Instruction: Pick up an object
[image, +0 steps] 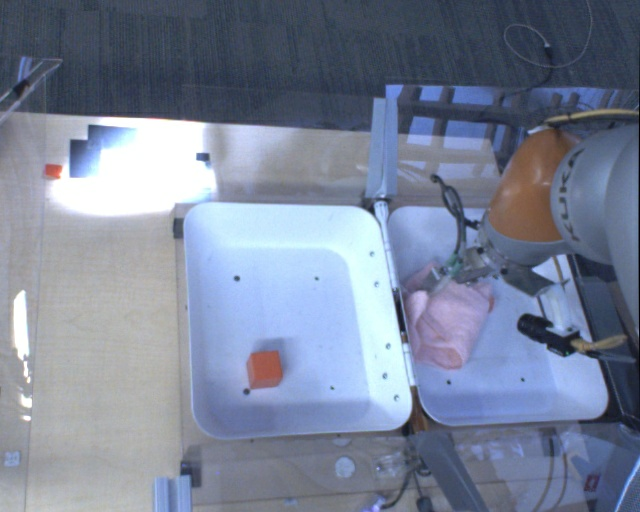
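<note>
- Camera view: pink cloth (447, 322) lies bunched in the right bin (520, 395), against its left wall, long axis running from upper right to lower left.
- Gripper (463, 268) sits at the cloth's upper end, touching it; finger state cannot be determined.
- Orange cube (265, 369) rests in the left bin (290, 240), well apart from the gripper.

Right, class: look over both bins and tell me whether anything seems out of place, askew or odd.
Nothing looks damaged or spilled. The small orange cube sits squarely in the left white bin. The soft pink cloth bundle lies crumpled near the right white bin's left wall, with the tool at its upper end.
</note>
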